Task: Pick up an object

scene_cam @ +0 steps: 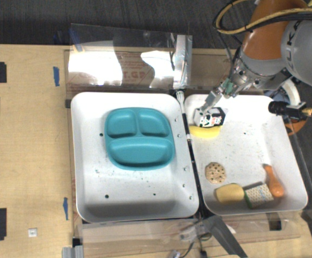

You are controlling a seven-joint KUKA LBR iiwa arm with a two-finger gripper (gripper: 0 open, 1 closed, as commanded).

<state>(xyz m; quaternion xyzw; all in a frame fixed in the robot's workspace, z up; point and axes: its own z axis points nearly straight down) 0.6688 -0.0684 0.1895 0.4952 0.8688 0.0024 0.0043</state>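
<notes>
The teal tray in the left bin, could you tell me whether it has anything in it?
Empty. The teal tray lies flat in the left bin, and all three compartments show bare teal.

Teal divided plate (139,137) in the white left bin (86,187); lower right, a speckled tan cookie (215,172), orange carrot (274,180), yellow sponge (229,193).

Bins: two, white, side by side; left bin (86,144), right bin (284,144).
Left bin: one teal tray (139,137), three compartments, near centre.
Right bin: five items. One yellow piece (204,132) at far left corner. One cookie (215,172). One bread piece (229,193), one sponge (259,194), one carrot (274,180) along near edge.
</notes>
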